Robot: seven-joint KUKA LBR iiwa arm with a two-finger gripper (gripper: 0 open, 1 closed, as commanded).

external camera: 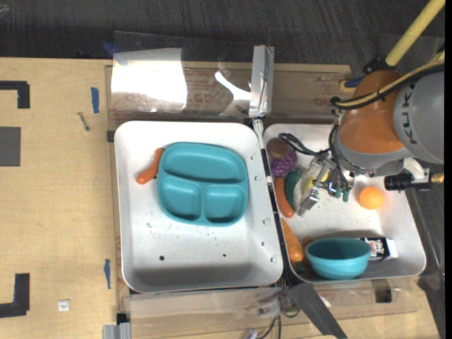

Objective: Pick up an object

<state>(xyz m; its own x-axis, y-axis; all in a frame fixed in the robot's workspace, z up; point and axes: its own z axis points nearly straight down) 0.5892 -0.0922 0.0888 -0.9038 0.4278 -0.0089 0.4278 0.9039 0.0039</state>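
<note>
Now, you are working low in the right-hand shallow white plastic bin (pixel 406 221), right of centre in the frame, and no object is lifted yet. The metal two-finger gripper (pixel 308 200) points down-left toward that bin's left wall, just beside a long orange carrot-shaped toy (pixel 283 198) and below a purple grape bunch (pixel 284 164). Its fingers look slightly parted with nothing between them, though cables clutter the spot. To grasp well, centre one item between the fingers before closing; the crowded wall corner leaves little room, so the lone orange ball (pixel 371 198), right of the gripper, may be easier.
</note>
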